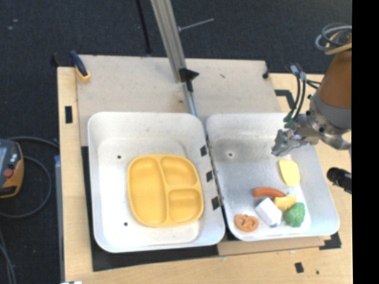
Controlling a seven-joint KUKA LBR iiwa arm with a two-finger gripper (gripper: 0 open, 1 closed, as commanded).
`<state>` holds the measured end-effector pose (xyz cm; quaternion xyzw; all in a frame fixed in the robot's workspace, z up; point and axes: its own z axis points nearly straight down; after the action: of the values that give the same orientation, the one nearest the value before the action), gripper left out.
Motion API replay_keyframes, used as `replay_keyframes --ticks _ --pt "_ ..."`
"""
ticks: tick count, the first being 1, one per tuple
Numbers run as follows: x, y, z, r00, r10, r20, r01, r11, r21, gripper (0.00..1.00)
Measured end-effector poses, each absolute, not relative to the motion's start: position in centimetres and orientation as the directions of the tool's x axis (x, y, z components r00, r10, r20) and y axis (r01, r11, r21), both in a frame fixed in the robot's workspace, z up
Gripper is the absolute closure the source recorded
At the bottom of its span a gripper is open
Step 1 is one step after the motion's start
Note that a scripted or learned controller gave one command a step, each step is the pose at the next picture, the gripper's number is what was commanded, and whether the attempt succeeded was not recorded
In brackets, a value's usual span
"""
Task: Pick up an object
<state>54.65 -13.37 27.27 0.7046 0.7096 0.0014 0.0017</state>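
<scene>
The arm reached in from the right, and its jaws hung over the upper part of the right bin, just above the pale yellow piece. Whether the jaws stood open or closed could not be told from this slanted view, and nothing showed between them.

The things to pick lay crowded in the near right corner of that bin: an orange carrot-like piece, a white block, a small yellow piece, a green broccoli-like piece and a brown pretzel. The left bin held a yellow divided tray.

The pale yellow piece looked the soundest target, being closest and lying apart from the cluster. A good try would probably centre the jaws over it, turn them across its narrower width and come straight down. It seemed flat and smooth, so a shallow pinch might slip off. The clustered pieces touched one another, and a descent there risked nudging neighbours.
</scene>
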Motion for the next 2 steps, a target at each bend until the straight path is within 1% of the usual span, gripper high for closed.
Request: replay_keyframes --ticks 1,2 --pt "56.0 -8.5 25.7 -0.007 1.0 0.0 1.0 0.007 0.001 1.0" --pt "56.6 -3.1 26.4 -0.008 1.0 0.001 1.0 0.008 0.003 1.0"
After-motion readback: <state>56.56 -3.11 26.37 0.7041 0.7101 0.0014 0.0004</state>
